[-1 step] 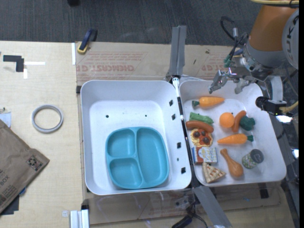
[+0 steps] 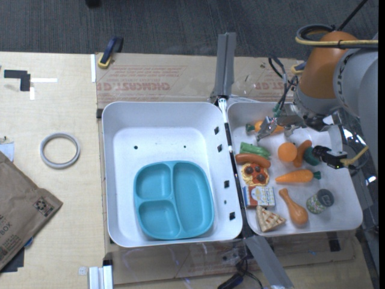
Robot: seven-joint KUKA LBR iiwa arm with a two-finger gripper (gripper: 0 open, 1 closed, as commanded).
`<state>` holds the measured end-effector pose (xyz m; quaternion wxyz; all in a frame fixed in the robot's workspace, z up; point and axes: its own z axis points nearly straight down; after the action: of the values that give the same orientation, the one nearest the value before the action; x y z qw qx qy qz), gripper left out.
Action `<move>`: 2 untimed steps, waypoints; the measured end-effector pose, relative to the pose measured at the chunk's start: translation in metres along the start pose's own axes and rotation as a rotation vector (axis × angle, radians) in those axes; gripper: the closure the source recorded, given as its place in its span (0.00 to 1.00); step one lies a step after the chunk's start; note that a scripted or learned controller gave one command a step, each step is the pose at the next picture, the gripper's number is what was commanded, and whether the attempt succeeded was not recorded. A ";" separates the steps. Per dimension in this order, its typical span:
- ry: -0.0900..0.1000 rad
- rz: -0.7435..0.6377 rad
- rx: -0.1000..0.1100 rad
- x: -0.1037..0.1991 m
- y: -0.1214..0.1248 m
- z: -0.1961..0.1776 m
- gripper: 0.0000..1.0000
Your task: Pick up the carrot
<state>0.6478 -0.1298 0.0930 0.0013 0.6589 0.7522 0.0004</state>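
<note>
Camera view has my gripper (image 2: 269,127) hovering at the far end of the right bin (image 2: 355,212), fingers slightly apart and holding nothing, because the carrot (image 2: 295,176) lies near that bin's middle, not yet reached.

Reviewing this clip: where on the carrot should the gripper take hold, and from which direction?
Probably across the thick middle of the carrot, coming straight down. It lies flat on the right bin floor, long axis left to right, tapering leftward, green top at right. Bare floor shows in front and behind; the orange sits just behind.
</note>
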 end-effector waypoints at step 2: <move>0.003 0.154 0.017 0.027 0.011 -0.005 1.00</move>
<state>0.6553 -0.1016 0.0984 -0.0054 0.7148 0.6993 -0.0048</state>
